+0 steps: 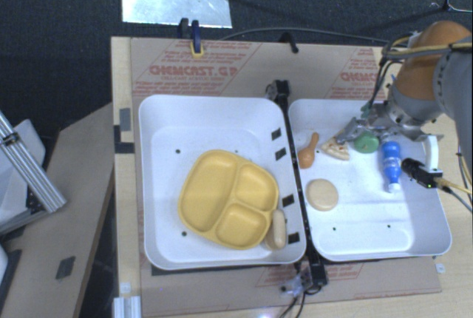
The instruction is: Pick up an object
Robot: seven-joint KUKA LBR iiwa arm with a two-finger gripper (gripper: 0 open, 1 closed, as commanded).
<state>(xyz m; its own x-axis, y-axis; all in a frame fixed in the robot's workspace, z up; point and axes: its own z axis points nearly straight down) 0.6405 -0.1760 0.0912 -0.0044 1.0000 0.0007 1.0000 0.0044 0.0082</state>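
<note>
The right bin point(414, 235) holds a green round object point(366, 143), a blue bottle with a white cap point(390, 165), a pizza-slice toy point(336, 150), a small orange-brown spoon-shaped piece point(308, 151) and a tan round disc point(322, 194). My gripper point(369, 126) reaches in from the right and hangs low over the bin's far part, just above the green object and close to the pizza slice. The arm's own bulk hides the gripper's tips, and I see nothing clearly held.
In the left bin point(170, 132) lies a yellow divided plate point(228, 198) with a beige oblong object point(277, 228) at its right rim. A black ridge point(292, 168) separates the bins. The grey arm with its orange band point(436, 50) and its cables crosses the right bin's far right corner.
</note>
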